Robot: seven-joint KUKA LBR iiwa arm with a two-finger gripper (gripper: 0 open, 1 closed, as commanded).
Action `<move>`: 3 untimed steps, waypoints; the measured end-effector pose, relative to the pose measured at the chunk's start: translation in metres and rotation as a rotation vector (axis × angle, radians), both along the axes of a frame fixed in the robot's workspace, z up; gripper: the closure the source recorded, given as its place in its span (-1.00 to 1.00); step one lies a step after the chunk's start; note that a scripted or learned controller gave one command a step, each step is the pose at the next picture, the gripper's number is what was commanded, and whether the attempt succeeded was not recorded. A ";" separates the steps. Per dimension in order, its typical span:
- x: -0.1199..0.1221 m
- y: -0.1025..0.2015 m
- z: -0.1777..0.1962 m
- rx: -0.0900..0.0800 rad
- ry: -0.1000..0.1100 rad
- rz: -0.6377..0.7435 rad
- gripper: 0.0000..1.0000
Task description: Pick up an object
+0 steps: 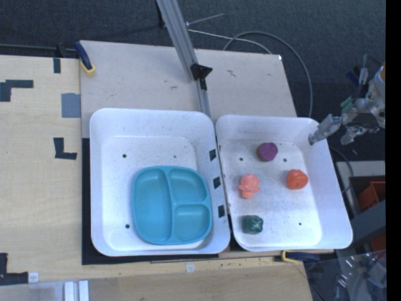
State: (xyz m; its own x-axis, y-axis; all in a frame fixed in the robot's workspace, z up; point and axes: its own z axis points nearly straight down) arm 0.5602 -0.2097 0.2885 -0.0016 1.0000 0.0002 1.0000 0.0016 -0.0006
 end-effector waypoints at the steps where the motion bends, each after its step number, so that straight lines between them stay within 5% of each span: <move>1: 0.000 0.000 0.000 0.000 0.000 0.000 -1.00; 3: 0.001 0.011 -0.124 0.001 0.007 0.000 -1.00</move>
